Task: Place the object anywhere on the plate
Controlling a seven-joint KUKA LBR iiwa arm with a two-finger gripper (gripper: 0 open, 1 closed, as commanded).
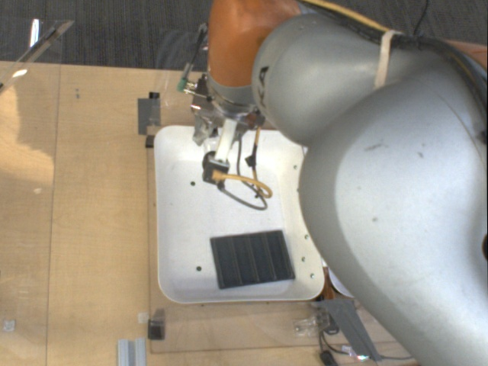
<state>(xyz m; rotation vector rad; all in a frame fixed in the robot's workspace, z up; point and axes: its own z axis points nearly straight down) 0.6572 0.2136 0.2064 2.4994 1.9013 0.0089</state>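
The left of the wooden worktop (pixel 76 219) is bare pale wood with a soft glare across it, and the dark floor runs along behind it. A small dark bracket (pixel 149 113) sits on the wood just off the far left corner of the white bin (pixel 171 227). A small dark block (pixel 156 326) stands just beyond the bin's near left corner.

The bin is shallow with rounded corners, and its floor is brightly lit. The claw (pixel 206 134) hangs over the far part of this bin, close to the far rim and pointing down at the white floor. Nothing can be seen gripped in it, and whether it is apart or together cannot be told from this angle.

Nearer the camera and slightly to the right, a dark ribbed slab (pixel 252 259) lies flat on the bin floor near the near rim. It is rectangular, with ridges running along its short side, and its edges are turned slightly out of line with the bin walls. It is well apart from the claw, with bare white floor between them.

Above the claw is the arm's orange band (pixel 236 44). From there the big grey arm (pixel 381 166) sweeps down across the right side, covering the right edge of the bin and whatever is beyond it. Below the arm, a grey metal fitting (pixel 347 322) lies on the worktop just past the bin's near right corner.
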